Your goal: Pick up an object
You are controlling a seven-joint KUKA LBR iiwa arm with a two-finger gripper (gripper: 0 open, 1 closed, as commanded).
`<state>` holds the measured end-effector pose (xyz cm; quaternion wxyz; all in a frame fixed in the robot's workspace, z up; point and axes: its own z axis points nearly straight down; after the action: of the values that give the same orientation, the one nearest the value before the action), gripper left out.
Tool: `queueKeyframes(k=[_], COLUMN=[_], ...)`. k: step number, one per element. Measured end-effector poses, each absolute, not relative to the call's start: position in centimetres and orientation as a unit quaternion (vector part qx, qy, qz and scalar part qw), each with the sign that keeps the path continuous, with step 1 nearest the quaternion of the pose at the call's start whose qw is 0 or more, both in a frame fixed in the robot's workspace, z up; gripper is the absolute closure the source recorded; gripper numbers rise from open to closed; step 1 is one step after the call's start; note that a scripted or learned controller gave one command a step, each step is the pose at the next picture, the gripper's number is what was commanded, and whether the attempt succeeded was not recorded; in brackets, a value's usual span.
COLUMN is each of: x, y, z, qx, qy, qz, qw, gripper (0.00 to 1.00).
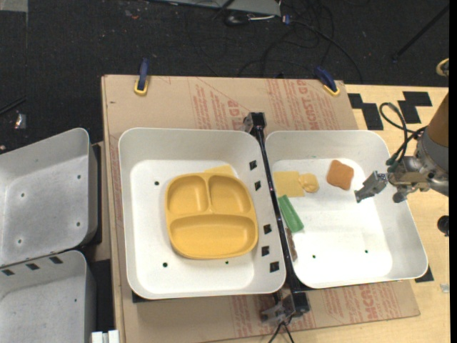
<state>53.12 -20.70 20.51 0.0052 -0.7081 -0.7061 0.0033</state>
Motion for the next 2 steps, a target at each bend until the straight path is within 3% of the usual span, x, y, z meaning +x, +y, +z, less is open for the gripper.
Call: queueKeyframes(k=[1,2], x=[53.4,54.2], y=[-20.7,-20.4], z=[21.1,15.2], qx=[-0.707,-0.707], qy=[-0.707,-0.707], qz=[0.0002,0.0013], qw=[0.0,0.002], gripper=[0.0,0.0])
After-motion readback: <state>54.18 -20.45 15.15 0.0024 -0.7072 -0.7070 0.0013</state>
